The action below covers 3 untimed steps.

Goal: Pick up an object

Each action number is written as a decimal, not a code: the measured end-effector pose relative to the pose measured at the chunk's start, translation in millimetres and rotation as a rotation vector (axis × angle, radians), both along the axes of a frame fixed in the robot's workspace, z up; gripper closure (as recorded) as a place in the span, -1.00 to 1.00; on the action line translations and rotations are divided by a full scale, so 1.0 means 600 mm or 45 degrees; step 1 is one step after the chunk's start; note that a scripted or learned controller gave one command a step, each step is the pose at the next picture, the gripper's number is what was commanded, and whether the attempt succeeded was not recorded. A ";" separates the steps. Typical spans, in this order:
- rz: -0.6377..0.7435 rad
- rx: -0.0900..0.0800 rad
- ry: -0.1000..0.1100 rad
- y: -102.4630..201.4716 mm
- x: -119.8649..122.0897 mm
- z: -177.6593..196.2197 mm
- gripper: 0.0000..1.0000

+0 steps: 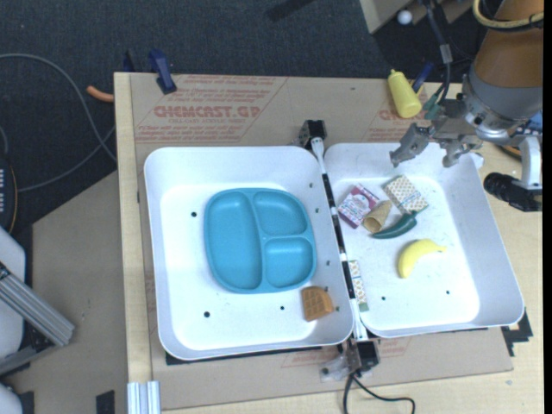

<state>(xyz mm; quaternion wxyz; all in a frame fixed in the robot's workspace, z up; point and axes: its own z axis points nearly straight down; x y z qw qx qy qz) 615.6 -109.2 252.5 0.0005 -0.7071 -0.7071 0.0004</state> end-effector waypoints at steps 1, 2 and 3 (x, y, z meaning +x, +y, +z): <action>-0.001 0.000 0.000 -0.003 -0.018 -0.172 -1.00; 0.001 -0.001 -0.007 0.023 -0.011 -0.268 -1.00; 0.000 0.002 -0.008 0.022 -0.005 -0.273 -1.00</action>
